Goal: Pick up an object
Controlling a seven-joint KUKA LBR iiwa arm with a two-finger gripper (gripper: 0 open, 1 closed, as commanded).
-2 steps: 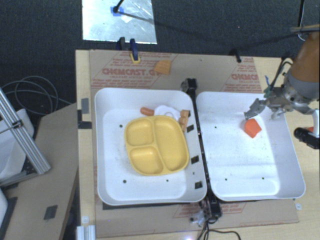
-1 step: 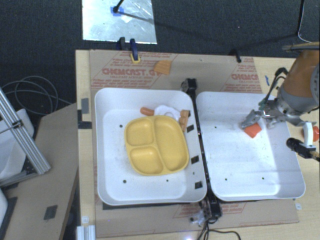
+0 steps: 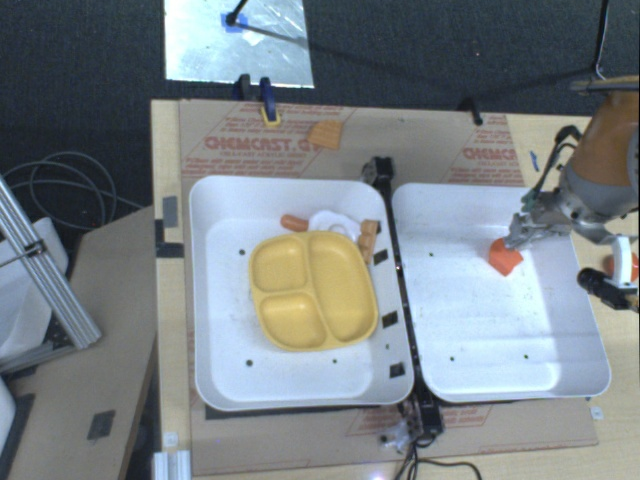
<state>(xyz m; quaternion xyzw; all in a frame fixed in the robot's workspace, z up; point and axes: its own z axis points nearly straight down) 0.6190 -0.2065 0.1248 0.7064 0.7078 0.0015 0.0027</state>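
An orange-red block [image 3: 505,258] lies in the right bin [image 3: 470,368], towards its far right side. My gripper [image 3: 523,232] hangs just above and to the right of the block, at its upper edge. In the left bin [image 3: 215,358] a yellow divided plate [image 3: 311,290] takes up the middle. Behind the plate lie a small orange sausage-shaped piece [image 3: 294,223], a white object [image 3: 333,224] and a tan wooden piece [image 3: 368,238].
A tan sponge-like piece [image 3: 325,134] rests on the bench behind the left bin, near a blue and yellow clamp [image 3: 267,100]. The central divider [image 3: 392,268] between the bins carries black clips. A silver sheet [image 3: 238,28] lies on the floor beyond.
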